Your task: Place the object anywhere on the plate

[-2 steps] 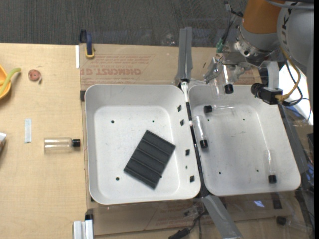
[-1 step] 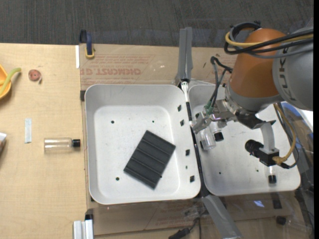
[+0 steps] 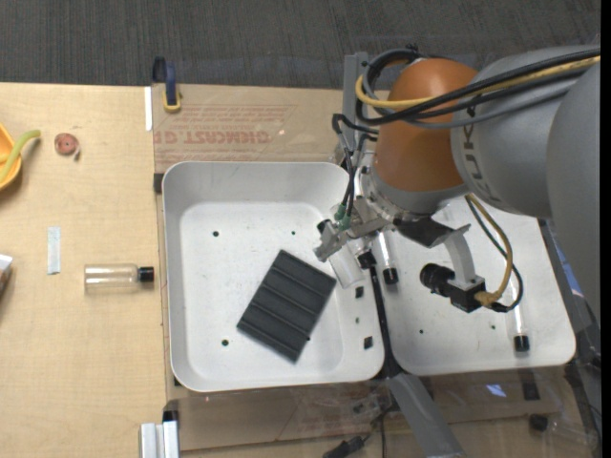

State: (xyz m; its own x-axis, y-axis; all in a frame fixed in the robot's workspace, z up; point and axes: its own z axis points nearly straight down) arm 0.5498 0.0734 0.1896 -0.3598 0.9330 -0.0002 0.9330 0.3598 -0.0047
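Camera view: we see a dark grey ribbed flat plate (image 3: 286, 305) lying tilted in the left white bin (image 3: 191, 284), closer to the bin's front right corner. The gripper (image 3: 346, 246) hangs over the right edge of that bin, just above the plate's top corner. We cannot tell what it is doing. A small clear bottle with a black cap (image 3: 117, 275) lies on the wooden bench (image 3: 76, 351), near the bin's left edge.

Ridged black plate (image 3: 286, 305) lies (tilted) in the left bin (image 3: 181, 256).
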